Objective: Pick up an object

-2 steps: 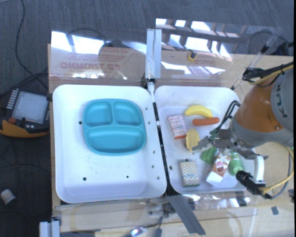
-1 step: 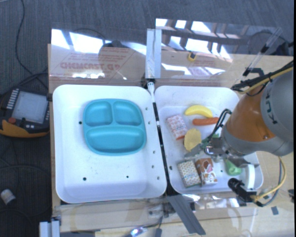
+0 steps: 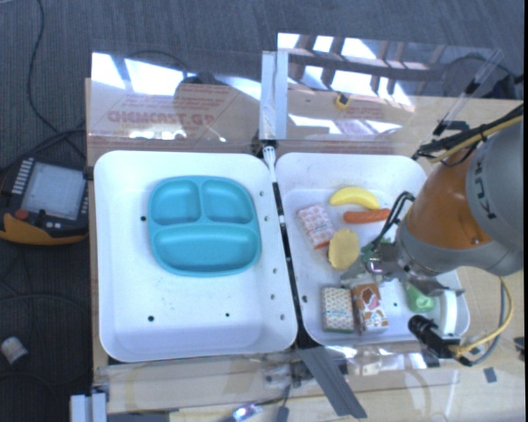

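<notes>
The right bin [image 3: 292, 262] holds several small items. A yellow banana [image 3: 354, 198] lies at the back, with a thin orange carrot-like piece [image 3: 367, 216] just in front of it. A pink-and-white packet [image 3: 315, 224] sits to their left and a yellow lumpy piece [image 3: 342, 249] in the middle. Near the front are a beige patterned box [image 3: 337, 309] and a brown snack box [image 3: 370, 307]. A green item [image 3: 421, 302] lies partly under the arm. My gripper [image 3: 372, 263] hangs low between the yellow piece and the brown box.
The left bin [image 3: 123, 315] carries a blue divided plate [image 3: 202, 225]. A clear panel and a cardboard sheet stand behind both bins. The arm's grey and orange body [image 3: 458, 222] covers the right bin's right side. Cables run along its front right corner.
</notes>
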Robot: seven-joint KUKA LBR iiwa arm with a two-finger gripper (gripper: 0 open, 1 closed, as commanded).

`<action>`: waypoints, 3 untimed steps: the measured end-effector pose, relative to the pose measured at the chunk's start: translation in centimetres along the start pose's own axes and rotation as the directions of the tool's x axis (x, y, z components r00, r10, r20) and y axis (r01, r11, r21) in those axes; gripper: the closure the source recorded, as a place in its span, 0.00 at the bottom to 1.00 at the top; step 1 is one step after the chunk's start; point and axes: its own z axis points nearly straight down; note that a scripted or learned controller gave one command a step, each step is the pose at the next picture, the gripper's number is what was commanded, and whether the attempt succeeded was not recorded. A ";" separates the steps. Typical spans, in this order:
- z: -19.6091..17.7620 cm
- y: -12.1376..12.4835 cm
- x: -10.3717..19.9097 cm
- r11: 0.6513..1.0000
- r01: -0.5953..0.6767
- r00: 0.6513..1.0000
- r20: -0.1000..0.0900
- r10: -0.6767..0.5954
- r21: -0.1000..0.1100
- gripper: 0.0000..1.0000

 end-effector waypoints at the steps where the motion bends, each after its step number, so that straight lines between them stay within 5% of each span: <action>1: -8.2 1.6 6.0 0.990 0.142 0.990 -0.006 -0.142 0.023 1.00; 2: -8.2 3.1 8.4 0.960 -0.278 0.961 0.008 0.278 0.024 1.00; 3: -8.3 4.6 11.3 0.982 -0.191 0.982 0.011 0.190 0.019 1.00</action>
